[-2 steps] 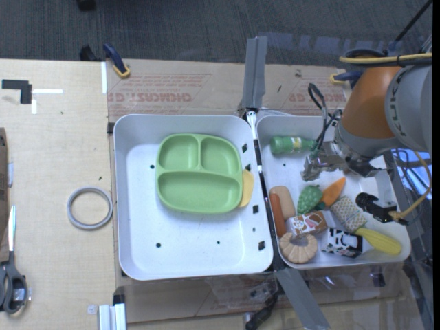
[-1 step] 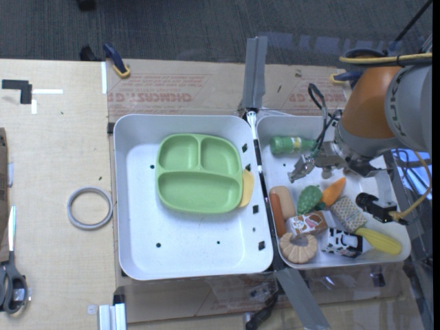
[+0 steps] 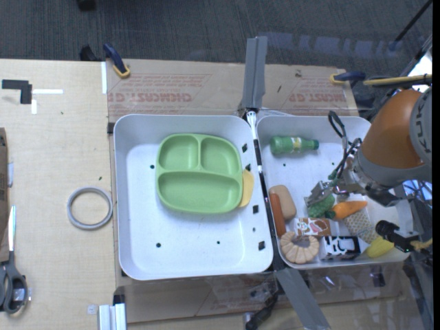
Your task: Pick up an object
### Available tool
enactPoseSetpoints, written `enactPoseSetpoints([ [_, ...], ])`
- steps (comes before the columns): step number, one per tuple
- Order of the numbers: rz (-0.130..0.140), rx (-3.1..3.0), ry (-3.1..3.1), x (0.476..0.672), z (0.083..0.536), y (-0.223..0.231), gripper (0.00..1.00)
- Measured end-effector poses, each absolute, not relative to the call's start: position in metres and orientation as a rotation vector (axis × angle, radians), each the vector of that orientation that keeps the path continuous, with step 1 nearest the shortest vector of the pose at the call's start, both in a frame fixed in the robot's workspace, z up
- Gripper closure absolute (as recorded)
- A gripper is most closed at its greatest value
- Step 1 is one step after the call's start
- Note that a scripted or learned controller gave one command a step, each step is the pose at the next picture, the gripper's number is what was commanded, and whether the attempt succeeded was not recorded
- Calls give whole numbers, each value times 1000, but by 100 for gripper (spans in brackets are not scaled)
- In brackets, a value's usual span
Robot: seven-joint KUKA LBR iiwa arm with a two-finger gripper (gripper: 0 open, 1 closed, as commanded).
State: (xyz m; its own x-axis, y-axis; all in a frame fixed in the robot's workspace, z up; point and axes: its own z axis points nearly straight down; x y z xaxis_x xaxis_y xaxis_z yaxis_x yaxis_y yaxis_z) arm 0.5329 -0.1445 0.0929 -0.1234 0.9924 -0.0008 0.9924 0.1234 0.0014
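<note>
The right bin (image 3: pixel 302 126) holds several items. A green bottle (image 3: pixel 294 144) lies near its back wall and a hot dog (image 3: pixel 283 203) lies at its left side. A round tan ribbed piece (image 3: pixel 300 247) sits at the front, next to a black and white item (image 3: pixel 340 246). An orange carrot (image 3: pixel 350 208), a leafy green piece (image 3: pixel 324 206) and a yellow banana (image 3: pixel 380 247) lie to the right. My gripper (image 3: pixel 321 195) is low in this bin, right over the leafy green piece and beside the carrot. The wrist hides what lies under it.
The left bin (image 3: pixel 137 239) holds a green divided plate (image 3: pixel 201 172) with a yellow piece (image 3: pixel 247 188) tucked at its right edge. A tape ring (image 3: pixel 89 207) and scissors (image 3: pixel 10 284) lie on the bench at left. Cardboard (image 3: pixel 179 88) lines the back.
</note>
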Motion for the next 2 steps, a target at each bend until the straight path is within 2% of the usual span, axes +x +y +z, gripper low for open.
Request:
enactPoseSetpoints([
  [1,2,2083,2350,533,101,-145,100],
  [2,-1,2032,2396,567,191,-59,100],
])
